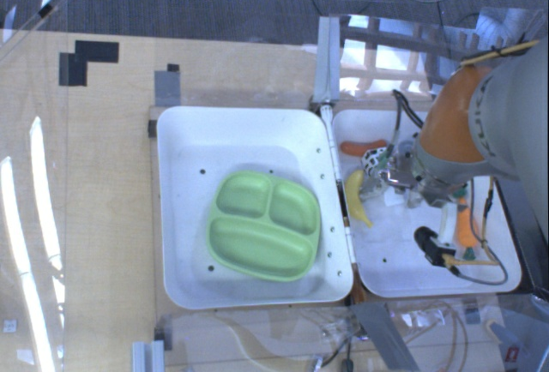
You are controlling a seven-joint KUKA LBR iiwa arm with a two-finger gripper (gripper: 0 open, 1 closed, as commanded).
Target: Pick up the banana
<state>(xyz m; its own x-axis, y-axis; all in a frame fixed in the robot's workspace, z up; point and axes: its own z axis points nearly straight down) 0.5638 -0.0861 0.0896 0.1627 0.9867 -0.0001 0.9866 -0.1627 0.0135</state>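
The curved yellow banana [356, 198] lies in the right-hand shallow white bin [390, 276], close against its 9 o'clock wall, one end pointing toward 5 o'clock. The metal two-finger gripper [388, 176] hangs just to the banana's 2 o'clock — whether it is open or closed cannot be told. An orange carrot-shaped piece [364, 147] lies at 12 o'clock from the banana. The left-hand white bin [184, 139] holds a green three-compartment plastic plate [264, 225].

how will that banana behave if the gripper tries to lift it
The banana looks small and toy-like, so probably light and stiff. Its curved, smooth skin may slip or pivot between fingers. It lies close to the right bin's left wall, so a nudge could wedge it.
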